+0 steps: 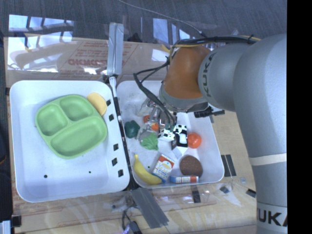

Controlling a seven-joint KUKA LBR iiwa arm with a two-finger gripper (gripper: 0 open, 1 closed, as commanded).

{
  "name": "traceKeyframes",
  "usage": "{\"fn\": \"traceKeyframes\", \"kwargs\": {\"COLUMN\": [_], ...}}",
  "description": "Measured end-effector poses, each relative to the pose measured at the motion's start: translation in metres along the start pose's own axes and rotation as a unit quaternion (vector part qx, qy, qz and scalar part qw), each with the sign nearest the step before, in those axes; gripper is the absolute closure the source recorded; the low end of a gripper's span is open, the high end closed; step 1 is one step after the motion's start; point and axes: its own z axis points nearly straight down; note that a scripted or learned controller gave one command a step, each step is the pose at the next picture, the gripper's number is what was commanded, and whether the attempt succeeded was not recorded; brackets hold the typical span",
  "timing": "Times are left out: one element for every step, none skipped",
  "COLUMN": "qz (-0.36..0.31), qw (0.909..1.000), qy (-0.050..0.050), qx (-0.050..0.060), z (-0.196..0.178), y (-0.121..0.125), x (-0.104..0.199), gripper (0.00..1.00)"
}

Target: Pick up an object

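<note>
Glossy white bins: smooth green compartment plate, curved yellow banana.

Left bin carries the divided plate, with a lemon touching the plate's far right edge. Right bin sits just beside it, the gripper down in its middle. Along its near wall run a banana, a small carton and a tube, left to right.
</note>
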Motion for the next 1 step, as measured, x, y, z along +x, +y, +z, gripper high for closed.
{"fn": "traceKeyframes", "kwargs": {"qz": [-0.005], "qw": [1.0], "qy": [0.001], "qx": [0.0], "z": [-0.0109], "y": [-0.0056], "x": [0.03], "gripper": [0.0]}}
